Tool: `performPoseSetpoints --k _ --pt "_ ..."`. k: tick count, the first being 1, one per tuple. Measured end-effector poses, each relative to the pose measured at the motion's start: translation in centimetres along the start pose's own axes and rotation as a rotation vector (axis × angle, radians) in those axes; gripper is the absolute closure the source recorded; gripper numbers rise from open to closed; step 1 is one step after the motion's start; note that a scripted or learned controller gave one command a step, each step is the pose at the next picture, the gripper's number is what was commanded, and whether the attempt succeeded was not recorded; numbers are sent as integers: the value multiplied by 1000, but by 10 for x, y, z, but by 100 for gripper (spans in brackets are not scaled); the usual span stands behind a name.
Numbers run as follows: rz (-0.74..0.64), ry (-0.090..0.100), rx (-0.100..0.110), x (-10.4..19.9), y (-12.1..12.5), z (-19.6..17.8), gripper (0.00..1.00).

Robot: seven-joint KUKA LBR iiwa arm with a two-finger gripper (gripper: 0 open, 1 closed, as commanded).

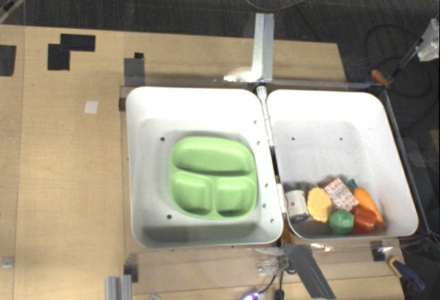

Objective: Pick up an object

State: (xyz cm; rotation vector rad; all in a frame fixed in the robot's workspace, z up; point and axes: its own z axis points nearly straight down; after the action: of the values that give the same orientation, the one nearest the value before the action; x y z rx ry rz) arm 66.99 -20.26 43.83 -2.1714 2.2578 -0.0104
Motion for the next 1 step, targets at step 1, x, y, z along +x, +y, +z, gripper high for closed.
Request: performPoseSetpoints --k 1 --pt "-249 -2 -3 -51 2 1 100"
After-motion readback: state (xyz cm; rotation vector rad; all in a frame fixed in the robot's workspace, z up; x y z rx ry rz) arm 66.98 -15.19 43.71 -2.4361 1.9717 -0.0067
